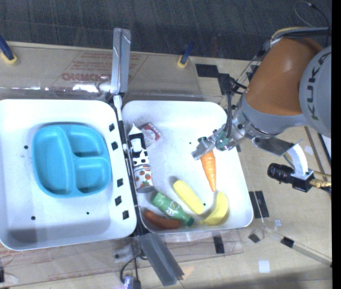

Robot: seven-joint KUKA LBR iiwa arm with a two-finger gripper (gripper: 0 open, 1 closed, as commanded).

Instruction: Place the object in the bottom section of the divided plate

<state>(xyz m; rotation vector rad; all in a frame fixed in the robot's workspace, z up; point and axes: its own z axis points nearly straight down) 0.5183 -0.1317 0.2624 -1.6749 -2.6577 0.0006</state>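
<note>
A blue divided plate (45,161) lies in the left bin (14,221), with one large section on its left and two smaller ones on its right. In the right bin (176,114), my gripper (208,146) is shut on the thick top end of an orange carrot (210,170). The carrot points down toward the bin's near side, just inside the right wall. The arm's orange band (281,77) looms above the bin's right edge.
Along the right bin's near side lie a banana (219,209), a yellow piece (187,196), a green bottle (171,206) and a brown sausage (160,221). A black-and-white bottle (138,155) and a red packet (151,132) sit by the divider.
</note>
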